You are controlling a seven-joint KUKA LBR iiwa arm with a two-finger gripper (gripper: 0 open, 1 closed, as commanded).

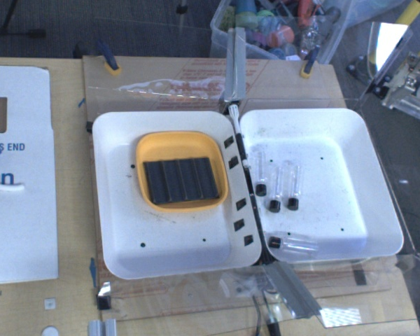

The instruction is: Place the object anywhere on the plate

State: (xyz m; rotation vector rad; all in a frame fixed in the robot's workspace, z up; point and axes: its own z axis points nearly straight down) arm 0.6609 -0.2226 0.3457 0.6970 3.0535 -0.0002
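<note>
Jaws cannot be judged as released or clenched from this view. Resting on the plate (148, 145), flat and roughly centred, is the block (181, 180), so the placement looks done. The step in hand is probably a clean retreat. Any move near the plate should go straight up and away, since a sideways brush could slide the block over the low rim. The plate is yellow, smooth, a rounded square with a shallow lip. The block is dark, matt and rectangular, with lengthwise ridges. Right of the plate, in the neighbouring bin (336, 128), lie clear tubes (292, 180) with black caps.
</note>
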